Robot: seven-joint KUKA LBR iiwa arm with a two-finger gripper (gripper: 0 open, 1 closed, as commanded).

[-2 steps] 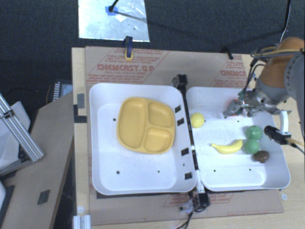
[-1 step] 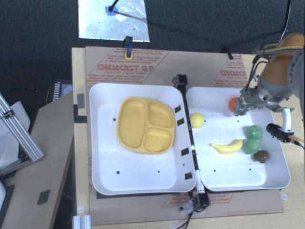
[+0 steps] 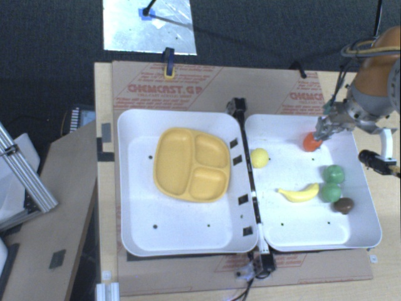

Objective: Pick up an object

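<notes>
In the right bin (image 3: 301, 231) lie a small orange-red fruit (image 3: 311, 144) near the far side, a yellow lemon (image 3: 259, 158) by the left wall, a banana (image 3: 299, 193), two green fruits (image 3: 332, 182) and a brown one (image 3: 343, 205). My gripper (image 3: 324, 130) hangs at the far right of this bin, its tip right above and touching the orange-red fruit. The fingertips are small and blurred against the fruit.
The left bin (image 3: 144, 231) holds a yellow divided plate (image 3: 191, 165). A black divider with clips (image 3: 244, 168) runs between the bins. The arm's grey body (image 3: 376, 86) enters from the upper right. Cardboard lies under both bins.
</notes>
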